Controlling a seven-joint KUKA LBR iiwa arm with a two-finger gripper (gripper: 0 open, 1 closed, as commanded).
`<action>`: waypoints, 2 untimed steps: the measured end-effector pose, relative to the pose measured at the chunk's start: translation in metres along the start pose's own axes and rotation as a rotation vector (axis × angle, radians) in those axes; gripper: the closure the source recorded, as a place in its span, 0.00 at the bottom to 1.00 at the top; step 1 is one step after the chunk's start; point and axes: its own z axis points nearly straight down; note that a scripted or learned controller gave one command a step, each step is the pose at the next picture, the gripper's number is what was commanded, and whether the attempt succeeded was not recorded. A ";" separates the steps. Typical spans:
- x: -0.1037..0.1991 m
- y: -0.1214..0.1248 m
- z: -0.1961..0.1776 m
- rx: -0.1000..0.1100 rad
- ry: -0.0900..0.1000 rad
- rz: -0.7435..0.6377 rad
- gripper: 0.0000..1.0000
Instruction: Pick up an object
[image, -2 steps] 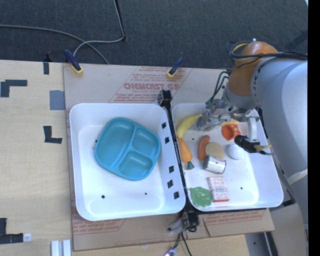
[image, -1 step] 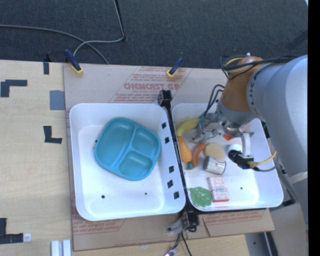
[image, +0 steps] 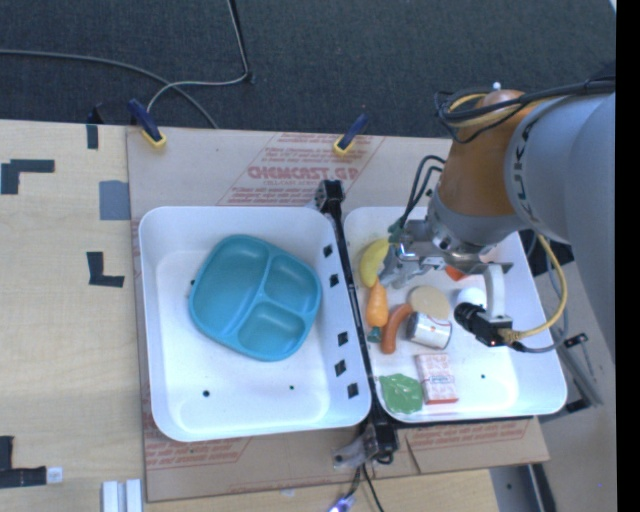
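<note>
Claw (image: 407, 262) hangs btwn banana (image: 373, 258), carrot (image: 376, 303) & can (image: 433, 329).

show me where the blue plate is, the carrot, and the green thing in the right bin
blue plate (image: 255, 296): camera view, centre divider ridge.
carrot (image: 376, 306): camera view, middle of its body.
green thing (image: 401, 393): camera view, its centre.

plate (image: 256, 297) in left bin (image: 160, 330), toys in right bin (image: 540, 385)

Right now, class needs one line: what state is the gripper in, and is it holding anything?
Gripper: over the right bin, beside the yellow fruit; open or closed cannot be told, and no object is seen held.
</note>
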 end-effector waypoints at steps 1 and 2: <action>-0.001 -0.001 0.001 0.003 0.000 0.001 0.00; -0.054 -0.006 0.086 0.000 -0.001 0.003 0.00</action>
